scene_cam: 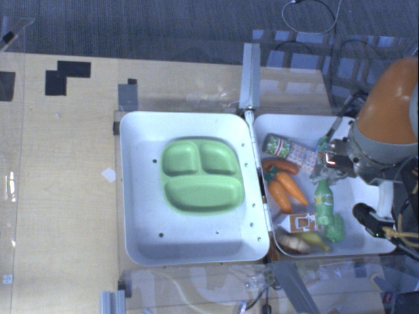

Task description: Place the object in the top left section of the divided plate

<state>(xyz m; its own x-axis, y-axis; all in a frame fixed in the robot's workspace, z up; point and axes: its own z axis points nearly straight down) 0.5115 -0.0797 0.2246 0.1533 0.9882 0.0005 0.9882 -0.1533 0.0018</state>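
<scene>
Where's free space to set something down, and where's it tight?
Free: all three sections of the green divided plate, plus the left bin floor around it. Tight: the right bin, where the can, carrots, green bottle and banana crowd its left half beside the gripper.

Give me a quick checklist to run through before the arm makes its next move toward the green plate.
1. Top left section of the divided plate free of items: ok.
2. Plate lies flat inside the left bin: ok.
3. Tool over the right bin, above the toy food: ok.
4. Object seen between the tool's fingers: cannot tell.
5. Items to pick, such as the carrots and green bottle, lie in the right bin: ok.
</scene>
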